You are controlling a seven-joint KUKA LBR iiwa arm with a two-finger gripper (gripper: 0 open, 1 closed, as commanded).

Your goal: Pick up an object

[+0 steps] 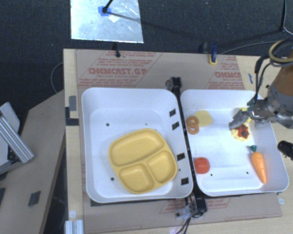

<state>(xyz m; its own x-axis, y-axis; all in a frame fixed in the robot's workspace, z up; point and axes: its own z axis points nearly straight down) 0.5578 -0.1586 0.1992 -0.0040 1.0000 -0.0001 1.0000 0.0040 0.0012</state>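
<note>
The right bin (219, 99) holds several toy foods: an orange carrot (259, 166) near the right wall, a red tomato (201, 165) at the lower left, an orange pretzel (192, 125) and a yellow chip (204, 118) at the upper left. A small yellow and red piece (242, 132) lies at the upper right. My gripper (242, 119) hangs right over that piece, reaching in from the right on the grey arm (283, 94). Nothing shows clearly between its fingers.
The left bin (95, 111) holds a yellow divided plate (142, 159). A black clip strip (181, 130) runs between the two bins. A silver sheet (106, 13) lies beyond the bench. A metal frame (7, 138) stands at the far left.
</note>
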